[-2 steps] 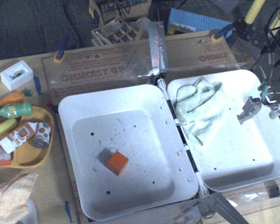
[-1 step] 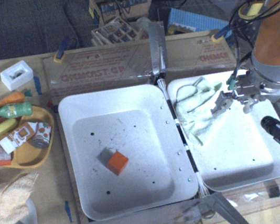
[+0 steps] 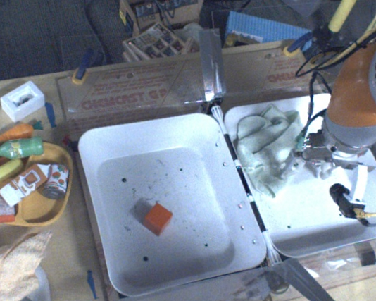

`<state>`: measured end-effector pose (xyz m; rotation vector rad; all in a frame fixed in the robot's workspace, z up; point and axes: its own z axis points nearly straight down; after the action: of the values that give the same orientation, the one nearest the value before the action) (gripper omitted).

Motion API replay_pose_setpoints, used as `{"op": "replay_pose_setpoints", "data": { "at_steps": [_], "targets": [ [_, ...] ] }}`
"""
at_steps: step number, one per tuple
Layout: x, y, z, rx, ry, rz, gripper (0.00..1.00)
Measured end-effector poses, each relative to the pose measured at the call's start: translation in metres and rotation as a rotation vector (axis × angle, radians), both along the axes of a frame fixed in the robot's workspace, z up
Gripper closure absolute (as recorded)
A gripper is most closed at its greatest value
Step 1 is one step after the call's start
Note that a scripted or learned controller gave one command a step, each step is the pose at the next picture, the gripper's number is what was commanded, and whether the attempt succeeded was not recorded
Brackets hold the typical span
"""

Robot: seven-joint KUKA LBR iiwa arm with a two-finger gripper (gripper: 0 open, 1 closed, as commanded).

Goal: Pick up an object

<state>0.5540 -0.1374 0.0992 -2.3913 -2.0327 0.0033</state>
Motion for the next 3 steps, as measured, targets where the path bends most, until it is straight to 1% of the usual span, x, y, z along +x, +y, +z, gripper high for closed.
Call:
{"op": "replay_pose_setpoints", "data": {
  "at_steps": [1,2,3],
  "targets": [
    [0.021,-0.03,0.0,-0.002,-0.004,0.06,0.0],
    [0.079,-0.046,0.031,-0.002,-0.003,0.029,0.0],
    [0.033,-0.051,0.019,0.0,0.001,0.015,0.0]
  ]
}}
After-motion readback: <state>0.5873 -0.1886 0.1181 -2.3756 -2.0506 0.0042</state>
